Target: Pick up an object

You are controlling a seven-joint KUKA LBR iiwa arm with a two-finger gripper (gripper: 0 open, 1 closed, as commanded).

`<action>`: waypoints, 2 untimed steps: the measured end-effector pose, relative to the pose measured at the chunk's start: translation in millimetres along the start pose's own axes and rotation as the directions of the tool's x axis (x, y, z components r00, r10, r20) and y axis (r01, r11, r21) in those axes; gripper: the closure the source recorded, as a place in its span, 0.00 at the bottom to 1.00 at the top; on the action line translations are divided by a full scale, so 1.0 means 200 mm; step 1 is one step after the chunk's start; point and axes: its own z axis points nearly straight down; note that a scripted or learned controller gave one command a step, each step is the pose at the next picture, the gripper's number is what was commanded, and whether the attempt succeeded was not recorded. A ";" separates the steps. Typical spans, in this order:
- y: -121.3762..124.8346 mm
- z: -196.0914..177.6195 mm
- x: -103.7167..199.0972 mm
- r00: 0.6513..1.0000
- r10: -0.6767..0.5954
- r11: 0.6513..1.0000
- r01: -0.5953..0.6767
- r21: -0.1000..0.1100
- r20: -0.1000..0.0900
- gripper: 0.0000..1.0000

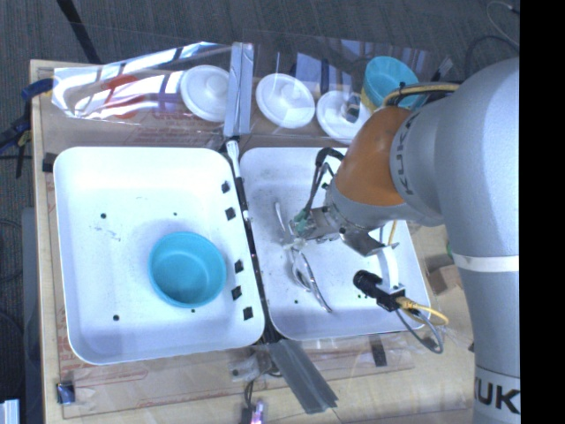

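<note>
A blue bowl [187, 268] sits upright in the left white bin [97, 184], a little right of its middle. My gripper [297, 253] is down inside the right white bin [265, 175], near that bin's left-centre floor. Its thin metal fingers [311, 283] are spread apart over the bare white floor, with nothing between them. The grey arm with its orange band [371, 166] covers the right half of that bin. The gripper is well apart from the bowl, across the divider between the bins.
Behind the bins stand several white lids [284, 100] and a blue cup [388, 79], with crumpled clear plastic [124, 82] at the back left. A black connector with a yellow cable [380, 291] hangs low by the right bin's front.
</note>
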 end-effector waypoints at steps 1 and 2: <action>0.00 0.00 0.00 1.000 0.000 1.000 0.000 0.000 0.000 0.00; 0.00 -0.05 0.00 1.000 -0.005 1.000 0.005 0.001 0.001 1.00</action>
